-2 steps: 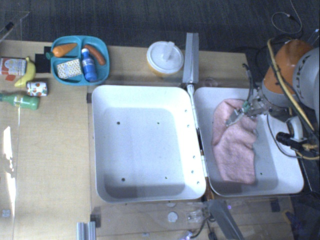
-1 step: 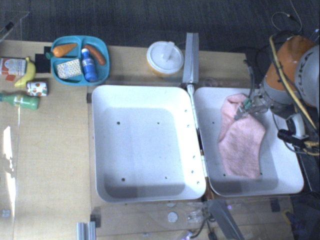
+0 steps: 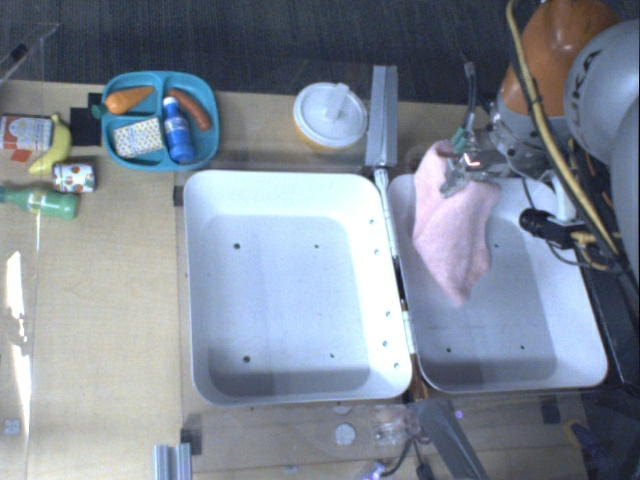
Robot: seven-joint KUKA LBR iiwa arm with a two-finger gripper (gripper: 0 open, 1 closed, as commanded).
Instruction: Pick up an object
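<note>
The tool [image 3: 470, 163] is seen at the upper edge of the right bin [image 3: 575, 358], its fingers closed narrowly on the top of a pink cloth [image 3: 455, 233]. The cloth is pinched at one bunched corner and hangs from that point — its free length draped down and toward the bin's floor, the lower end lying over the white surface directly below the tool. The grey arm [image 3: 605, 78], with its orange band [image 3: 560, 28], is carried in from the right, and yellow and black cables [image 3: 560, 183] are looped beside the wrist.

To the left of the tool, across the divider, the left bin [image 3: 290, 378] is shown. Beyond the bins, up and to the left of the tool, a white lidded cup [image 3: 330, 116] stands on the bench [image 3: 90, 318]. Farther left — well apart from the tool — a blue divided tray [image 3: 205, 103] of toy food is set, with a yellow banana [image 3: 55, 146], a small can [image 3: 73, 177] and a green bottle [image 3: 40, 202] beside it.
</note>
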